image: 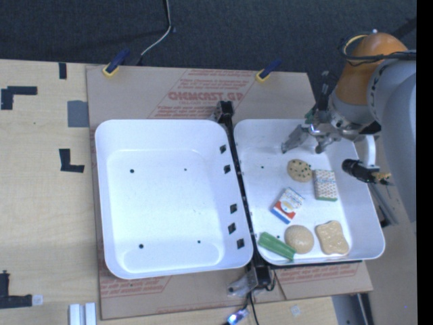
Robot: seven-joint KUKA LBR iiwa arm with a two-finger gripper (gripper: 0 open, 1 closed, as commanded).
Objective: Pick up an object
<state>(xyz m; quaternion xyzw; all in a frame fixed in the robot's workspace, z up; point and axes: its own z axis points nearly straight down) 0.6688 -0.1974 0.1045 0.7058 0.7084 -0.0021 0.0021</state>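
Cardboard sheet (203,93) under two glossy white bins; wooden bench around. Right bin (260,147): round cookie (299,170), flat packets. Gripper (308,141) above cookie, fingers apparently spread, grasping nothing.

Two shallow white bins sat side by side, the left bin (108,181) and the right bin (260,147); six small things lay in the right one: one speckled round cookie (299,170); one pale wafer block (325,185); one small red-white-blue carton (288,204); one green bar (277,246); one tan round bun (299,238); one tan bread slice (332,237); one arm (379,80) reached in.
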